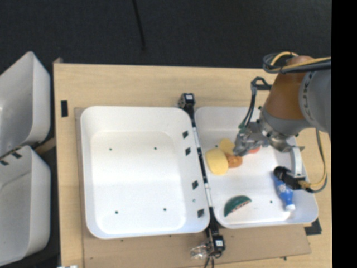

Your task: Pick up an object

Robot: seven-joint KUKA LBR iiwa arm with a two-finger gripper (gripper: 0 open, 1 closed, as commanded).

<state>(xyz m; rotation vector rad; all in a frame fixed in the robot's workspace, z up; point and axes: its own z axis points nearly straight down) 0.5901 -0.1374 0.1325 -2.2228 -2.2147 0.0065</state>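
Bench (134, 82): pale wood, carrying two shallow white bins side by side.
Left bin (89, 166): lies toward the bench's left edge, its right rim against the other bin.
Right bin (262, 219): lies toward the bench's right edge and holds all the loose objects.
Arm (290, 96): grey with an orange band, reaching in over the bench's right edge and bending down over the right bin's far half.
Gripper (244, 147): lowered into the right bin near its far-left part, just beside the yellow and orange pieces; whether it is parted or closed cannot be told from this angle, and nothing is visibly held.
Yellow object (217, 162): rounded, resting on the right bin's floor close to the bin's left rim, just left of the gripper.
Orange object (235, 161): small, touching the yellow object's right side, directly under the gripper's tip.
Green object (237, 204): dark, curved wedge lying flat near the right bin's front rim, apart from the others.
Blue tube (285, 194): blue and white, with a black end, lying near the right bin's right rim.
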